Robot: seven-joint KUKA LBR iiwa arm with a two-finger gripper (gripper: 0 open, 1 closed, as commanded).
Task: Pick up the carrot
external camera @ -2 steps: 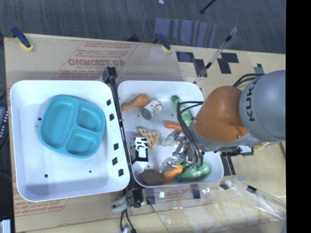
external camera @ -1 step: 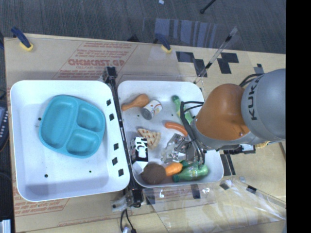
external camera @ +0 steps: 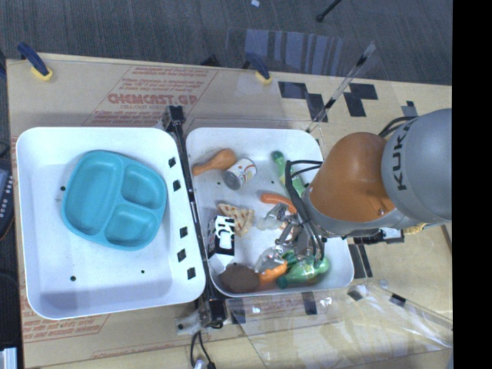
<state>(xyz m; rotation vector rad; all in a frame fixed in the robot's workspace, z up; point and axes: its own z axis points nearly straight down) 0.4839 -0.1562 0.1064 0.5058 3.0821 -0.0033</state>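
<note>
Closest to the camera is the arm (external camera: 384, 183), big and grey with an orange band. It reaches in from the right and hides the right side of the right bin (external camera: 254, 138).

Under it is the pincer (external camera: 290, 241), a shiny tangle of metal low down in that bin. It is hard to make out, so I cannot tell if it is clenched or let go, or if it grips anything.

Just below the pincer, by the bin's near wall, lies the carrot (external camera: 270, 274), a small orange bit. Only part of it shows. A green thing (external camera: 306, 268) touches its right side, and a brown lump (external camera: 240, 278) sits at its left.

Just above the pincer is another orange piece (external camera: 275, 200), partly under the arm. To the left are a tan waffle piece (external camera: 237, 218) and a black and white thing (external camera: 223, 235), too blurry to name.

Farther up are a small can (external camera: 241, 173) lying on its side, a tan drumstick (external camera: 215, 161), and a green bit (external camera: 278, 159) half hidden by black cables.

Well apart, in the left bin (external camera: 46, 283), rests a blue plate (external camera: 115, 199) with three sections.
</note>
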